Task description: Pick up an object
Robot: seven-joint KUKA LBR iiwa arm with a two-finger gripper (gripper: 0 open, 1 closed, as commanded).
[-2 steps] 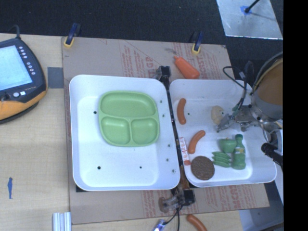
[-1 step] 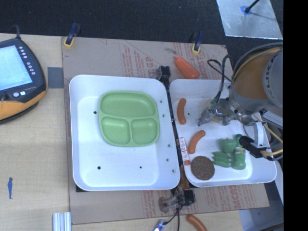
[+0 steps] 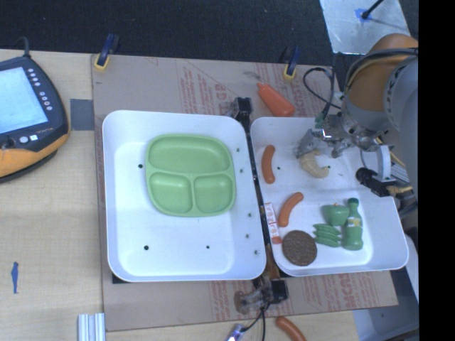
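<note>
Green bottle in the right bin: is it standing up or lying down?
Lying down. The green bottle rests on its side on the floor of the right bin, cap toward the far rim, beside the green beans.

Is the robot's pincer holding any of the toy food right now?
It cannot be told. The pincer sits right over the pale banana in the right bin, touching or almost touching it.

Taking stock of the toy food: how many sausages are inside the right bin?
2. One sausage lies upright near the right bin's left wall; another sausage lies tilted below it, above the brown patty. The arm may hide more at the far right.
</note>
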